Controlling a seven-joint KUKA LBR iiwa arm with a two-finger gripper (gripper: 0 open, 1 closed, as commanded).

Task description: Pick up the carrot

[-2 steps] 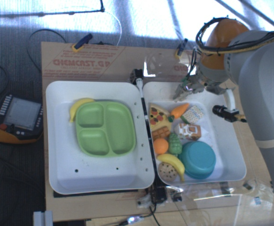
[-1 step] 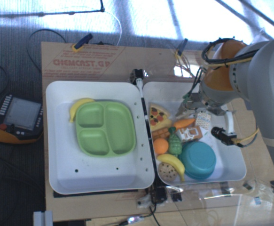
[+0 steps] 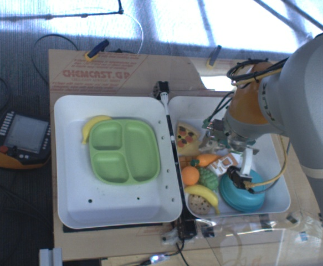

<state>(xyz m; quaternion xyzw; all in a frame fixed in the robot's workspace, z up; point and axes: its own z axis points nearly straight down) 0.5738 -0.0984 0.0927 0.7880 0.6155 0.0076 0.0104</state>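
The carrot (image 3: 206,160) is a small orange piece lying in the right bin (image 3: 280,201), among other toy food near the bin's middle. My gripper (image 3: 228,151) hangs low over the right bin, just right of the carrot and slightly behind it. The grey wrist with its orange band (image 3: 249,107) rises behind it. I see nothing clearly held.
Around the carrot lie a pizza slice (image 3: 186,137), an orange fruit (image 3: 190,175), a green item (image 3: 209,179), a banana (image 3: 202,194), a cookie (image 3: 199,205) and a teal bowl (image 3: 242,195). The left bin (image 3: 72,198) holds a green divided plate (image 3: 123,150) and a second banana (image 3: 92,124).
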